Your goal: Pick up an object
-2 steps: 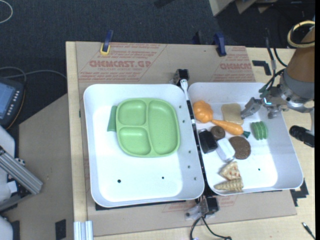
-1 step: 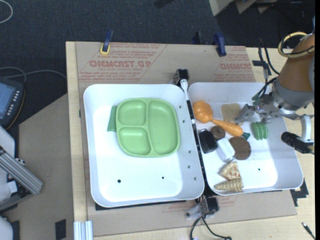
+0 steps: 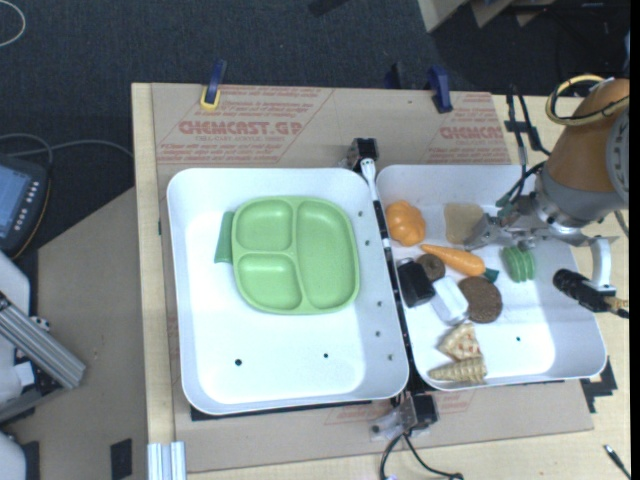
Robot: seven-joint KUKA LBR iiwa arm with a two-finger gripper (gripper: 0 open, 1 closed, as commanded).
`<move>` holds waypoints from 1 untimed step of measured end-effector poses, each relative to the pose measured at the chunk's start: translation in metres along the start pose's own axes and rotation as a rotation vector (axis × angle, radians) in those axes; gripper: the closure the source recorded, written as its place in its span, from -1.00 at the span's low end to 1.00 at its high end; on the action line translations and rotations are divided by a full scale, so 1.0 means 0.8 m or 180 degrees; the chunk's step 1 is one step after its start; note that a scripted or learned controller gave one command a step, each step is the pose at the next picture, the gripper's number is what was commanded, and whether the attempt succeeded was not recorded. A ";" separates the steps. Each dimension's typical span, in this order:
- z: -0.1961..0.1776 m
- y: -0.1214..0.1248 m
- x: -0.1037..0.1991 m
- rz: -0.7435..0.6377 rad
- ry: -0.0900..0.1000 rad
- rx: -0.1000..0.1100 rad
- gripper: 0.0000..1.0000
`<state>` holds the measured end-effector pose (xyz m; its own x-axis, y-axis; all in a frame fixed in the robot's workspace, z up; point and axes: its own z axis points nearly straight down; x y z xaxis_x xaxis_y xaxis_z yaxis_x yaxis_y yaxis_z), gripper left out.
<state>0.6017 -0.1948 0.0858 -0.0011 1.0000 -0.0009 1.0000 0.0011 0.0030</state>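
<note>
The grey arm's pincer [image 3: 513, 236] sits low in the right white bin [image 3: 560, 363], in the right middle of the frame, just above a small green ribbed thing [image 3: 519, 264]. I cannot tell how wide the pincer is. Left of it lie a long orange carrot [image 3: 453, 259] and a round orange fruit [image 3: 404, 222]. A light green divided plastic plate [image 3: 296, 254] lies in the left white bin [image 3: 200, 298].
</note>
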 end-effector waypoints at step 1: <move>-0.013 0.000 0.000 0.0002 -0.0002 -0.0003 1.00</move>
<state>0.6016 -0.1948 0.0965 -0.0005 1.0000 -0.0015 1.0000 0.0005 0.0039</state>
